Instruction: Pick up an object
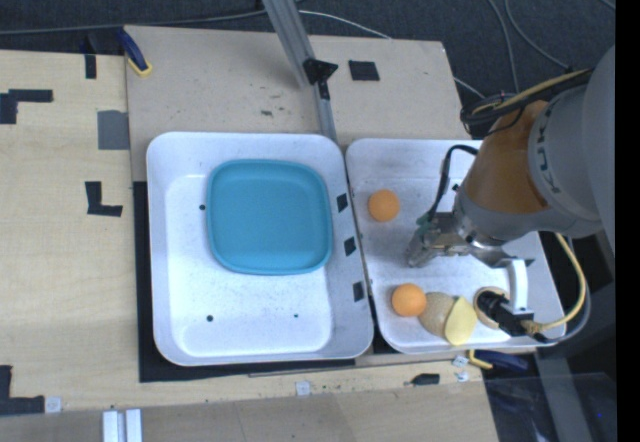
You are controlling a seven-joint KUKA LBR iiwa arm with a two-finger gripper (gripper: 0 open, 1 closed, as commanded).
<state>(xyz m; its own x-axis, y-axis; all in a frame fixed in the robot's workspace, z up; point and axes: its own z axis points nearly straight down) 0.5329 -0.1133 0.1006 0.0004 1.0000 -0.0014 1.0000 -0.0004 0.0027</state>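
Orange balls sit in the right-hand bin (400, 155): one orange ball (383, 205) toward its upper left, a second ball (408, 300) at lower centre, touching a beige-and-yellow lump (450, 317). The tool (424, 248) hovers between the two balls, over bare bin floor; whether it is wide or narrow I cannot tell. Descending here would likely close on nothing, or nudge a ball rolling. A blue plate (268, 216) fills the left bin (180, 330).
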